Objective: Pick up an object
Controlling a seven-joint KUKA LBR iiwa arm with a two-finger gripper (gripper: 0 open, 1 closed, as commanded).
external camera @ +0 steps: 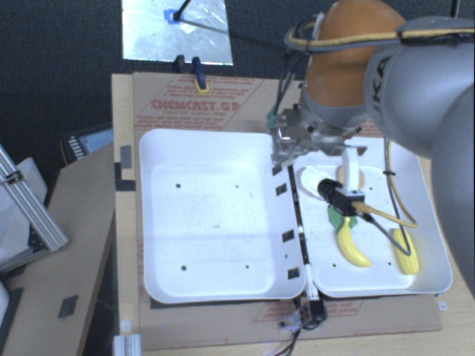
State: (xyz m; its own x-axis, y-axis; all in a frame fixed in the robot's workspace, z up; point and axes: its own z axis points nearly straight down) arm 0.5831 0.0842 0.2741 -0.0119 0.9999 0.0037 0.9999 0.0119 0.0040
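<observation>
Claw [286, 154] at right bin [444, 276] far corner, state unclear; banana [353, 248] nearer camera, apart.

Two shallow white plastic bins [215, 221] sit side by side on a brown printed cardboard sheet [223, 99]; a shiny silver square panel [159, 21] lies behind.

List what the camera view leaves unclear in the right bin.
Camera view:
- The right bin, far side: hidden by the arm.
- The tan object: partly covered by the arm; kind unclear.
- The green piece beside the banana: too small to identify.
</observation>
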